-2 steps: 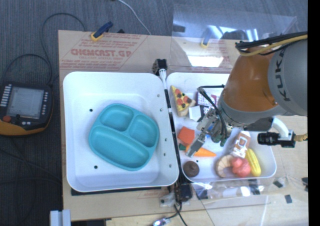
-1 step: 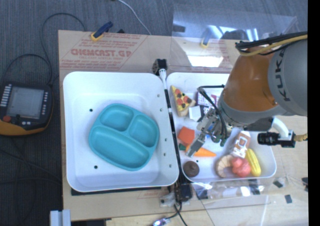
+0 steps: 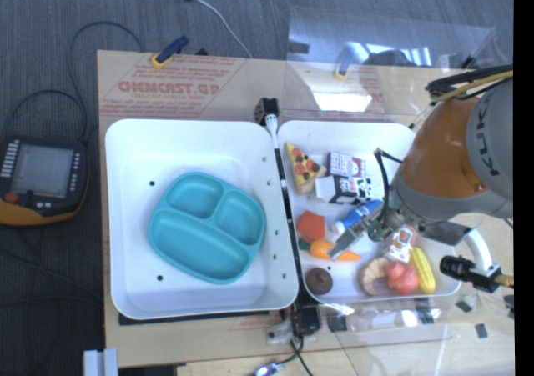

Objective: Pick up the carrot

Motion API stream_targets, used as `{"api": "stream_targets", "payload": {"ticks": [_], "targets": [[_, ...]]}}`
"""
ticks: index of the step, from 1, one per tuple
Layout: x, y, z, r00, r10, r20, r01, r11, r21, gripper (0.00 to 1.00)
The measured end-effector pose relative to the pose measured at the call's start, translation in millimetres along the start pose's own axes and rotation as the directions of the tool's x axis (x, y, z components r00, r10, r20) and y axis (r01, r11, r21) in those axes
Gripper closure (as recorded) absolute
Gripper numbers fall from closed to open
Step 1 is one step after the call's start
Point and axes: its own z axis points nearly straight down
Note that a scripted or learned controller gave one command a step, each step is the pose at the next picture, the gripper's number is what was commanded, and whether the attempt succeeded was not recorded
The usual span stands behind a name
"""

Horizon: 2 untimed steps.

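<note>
The carrot (image 3: 322, 248) is a small orange piece with a green end. It lies in the right bin (image 3: 350, 126) near the divider, just below a red-orange block (image 3: 311, 224). My gripper (image 3: 354, 237) reaches down from the right, under the orange-banded wrist (image 3: 442, 162). Its tip sits right beside the carrot's right end, among the toys. The view does not show anything held.
Around the carrot lie a pizza slice (image 3: 302, 167), a small carton (image 3: 345, 164), a blue bottle (image 3: 360, 216), a brown disc (image 3: 319, 281), a croissant (image 3: 375, 273), a red fruit (image 3: 402, 279) and a yellow piece (image 3: 423, 270). A teal divided plate (image 3: 209, 227) sits in the left bin (image 3: 133, 199).
</note>
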Motion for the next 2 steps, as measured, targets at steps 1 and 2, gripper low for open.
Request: {"api": "stream_targets", "payload": {"ticks": [1,2], "targets": [[-14.9,2.0,71.7,0.933,0.361,-0.002,-0.361,0.933,-0.011,0.00],[-15.4,2.9,64.4,0.933,0.360,0.000,-0.360,0.933,-0.010,1.00]]}}
